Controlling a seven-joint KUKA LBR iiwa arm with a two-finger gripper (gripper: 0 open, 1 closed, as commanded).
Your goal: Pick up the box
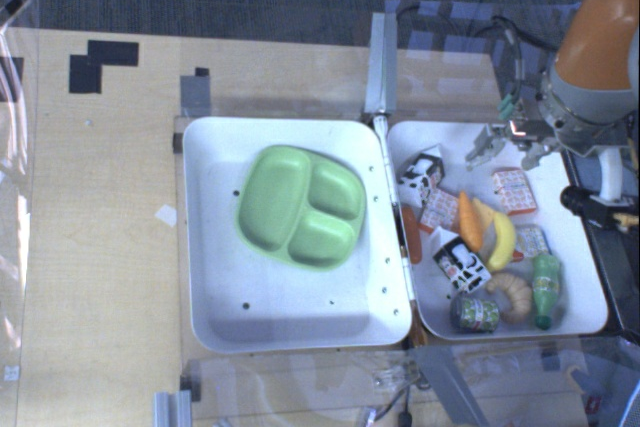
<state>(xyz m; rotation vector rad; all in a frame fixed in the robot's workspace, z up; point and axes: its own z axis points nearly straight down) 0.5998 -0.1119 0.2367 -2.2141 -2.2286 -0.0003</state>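
Observation:
The right bin (590, 315) holds several small boxes. A red-and-white box (514, 191) lies near its back right, and a similar box (439, 209) lies left of the carrot (468, 218). A third box (532, 240) sits by the banana (501, 241). My gripper (510, 151) hangs over the back of the right bin, just above and behind the first red-and-white box. Its fingers (484, 146) are spread apart with nothing between them.
Two cow-patterned cartons (422, 173) (462, 264), a croissant (513, 292), a green bottle (544, 287) and a can (475, 314) crowd the right bin. A green divided plate (300, 205) lies in the left bin (210, 315). A metal divider (378, 65) stands between the bins.

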